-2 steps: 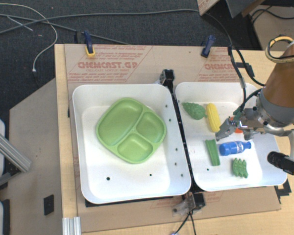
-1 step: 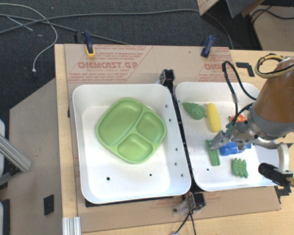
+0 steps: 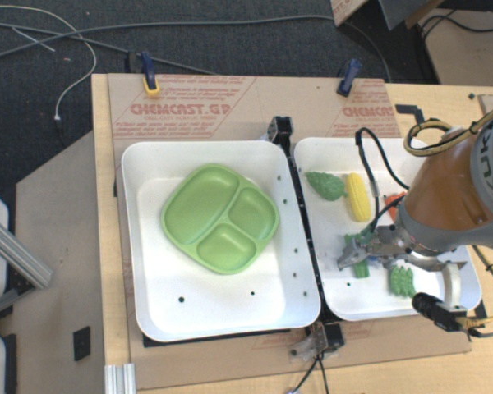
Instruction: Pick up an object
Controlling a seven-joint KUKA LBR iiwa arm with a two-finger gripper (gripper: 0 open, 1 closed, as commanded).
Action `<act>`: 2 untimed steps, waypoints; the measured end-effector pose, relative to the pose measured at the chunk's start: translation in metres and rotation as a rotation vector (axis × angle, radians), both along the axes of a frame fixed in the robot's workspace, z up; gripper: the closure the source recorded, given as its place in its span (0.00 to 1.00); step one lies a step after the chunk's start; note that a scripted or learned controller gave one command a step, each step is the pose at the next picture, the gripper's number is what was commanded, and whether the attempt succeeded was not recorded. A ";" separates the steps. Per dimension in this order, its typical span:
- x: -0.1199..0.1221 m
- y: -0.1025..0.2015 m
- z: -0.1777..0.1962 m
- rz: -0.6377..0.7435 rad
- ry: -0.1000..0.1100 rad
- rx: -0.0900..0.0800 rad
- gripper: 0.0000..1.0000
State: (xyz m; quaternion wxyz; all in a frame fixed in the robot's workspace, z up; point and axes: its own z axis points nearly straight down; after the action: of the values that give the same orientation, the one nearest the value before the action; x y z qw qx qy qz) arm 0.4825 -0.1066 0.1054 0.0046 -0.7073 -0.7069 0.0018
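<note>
hand [image 3: 355, 257] low in right bin [image 3: 333, 302]

Two bins sit side by side on the bench [image 3: 107, 220], their inner rims touching. The left bin [image 3: 148, 302] holds a divided plate [image 3: 220, 217] near its middle, turned at a slant to the rims. In the right bin [image 3: 337, 298], a leafy toy [image 3: 326, 185] lies near the far left corner, with a corn cob [image 3: 358, 197] just beside it on the right. A second leafy piece [image 3: 401, 281] lies near the front rim. The gripper [image 3: 357, 257] is between these, over the bin's middle, the arm [image 3: 452, 191] crossing the right rim.
</note>
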 end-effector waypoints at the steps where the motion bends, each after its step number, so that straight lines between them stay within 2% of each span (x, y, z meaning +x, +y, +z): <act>1: 0.002 -0.001 0.014 -0.001 -0.009 -0.002 1.00; 2: 0.002 0.000 0.078 0.002 -0.016 -0.005 1.00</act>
State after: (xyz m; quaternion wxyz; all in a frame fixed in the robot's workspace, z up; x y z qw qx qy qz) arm 0.4843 -0.1063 0.1833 -0.0029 -0.7066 -0.7076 -0.0020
